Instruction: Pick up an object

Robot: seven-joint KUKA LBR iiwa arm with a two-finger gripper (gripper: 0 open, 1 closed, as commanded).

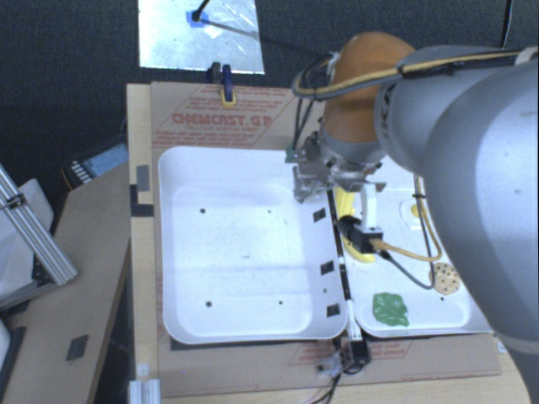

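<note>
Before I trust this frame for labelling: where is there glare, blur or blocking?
Camera view: the foil sheet glares; the left bin looks washed out; the arm looms soft and blocks much of the right bin; the green object reads clearly.

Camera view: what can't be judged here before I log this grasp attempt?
- Gripper: seen from above, wrist and cabling cover its tip, so open or shut is unclear.
- Yellow object: partly under the gripper and a black clip; its shape and any grasp are unclear.
- Right bin: the arm hides much of its floor.
- Round speckled object: partly covered by the arm, too small to identify.
- Green object: visible, identity unclear.
</note>
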